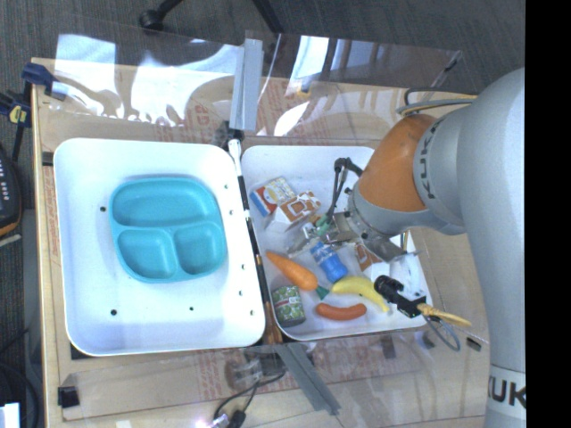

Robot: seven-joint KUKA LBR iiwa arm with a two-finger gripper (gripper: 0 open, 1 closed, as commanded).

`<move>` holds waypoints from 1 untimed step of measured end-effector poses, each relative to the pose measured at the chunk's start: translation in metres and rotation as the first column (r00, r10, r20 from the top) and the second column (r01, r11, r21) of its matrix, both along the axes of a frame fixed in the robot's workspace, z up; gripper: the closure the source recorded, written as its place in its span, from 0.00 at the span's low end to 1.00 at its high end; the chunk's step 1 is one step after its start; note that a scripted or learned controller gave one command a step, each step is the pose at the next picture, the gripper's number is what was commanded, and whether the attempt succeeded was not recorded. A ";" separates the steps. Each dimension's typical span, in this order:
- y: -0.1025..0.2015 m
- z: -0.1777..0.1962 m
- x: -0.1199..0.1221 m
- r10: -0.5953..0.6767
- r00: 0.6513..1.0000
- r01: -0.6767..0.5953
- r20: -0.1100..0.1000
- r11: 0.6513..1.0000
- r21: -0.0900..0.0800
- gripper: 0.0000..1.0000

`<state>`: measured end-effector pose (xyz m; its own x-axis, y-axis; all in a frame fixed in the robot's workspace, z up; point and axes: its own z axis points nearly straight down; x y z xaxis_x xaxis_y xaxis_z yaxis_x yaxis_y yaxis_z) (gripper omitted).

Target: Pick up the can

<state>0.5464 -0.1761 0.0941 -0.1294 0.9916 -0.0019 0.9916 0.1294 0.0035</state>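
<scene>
The can [287, 303] is small, dark green with a pale top, and stands near the front left corner of the right bin [268, 163]. My gripper [316, 233] hangs low over the middle of that bin, above and to the right of the can and well apart from it. Right below the gripper lies a blue bottle [328, 263]. An orange carrot [292, 271] lies between the gripper and the can.
Around the gripper in the right bin are a white and orange carton [287, 200], a yellow banana [361, 290] and a red sausage [341, 311]. The left bin [80, 239] holds a blue divided tray [168, 226].
</scene>
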 end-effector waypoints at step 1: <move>-0.033 -0.001 0.037 -0.474 0.880 0.474 -0.006 0.880 0.005 0.00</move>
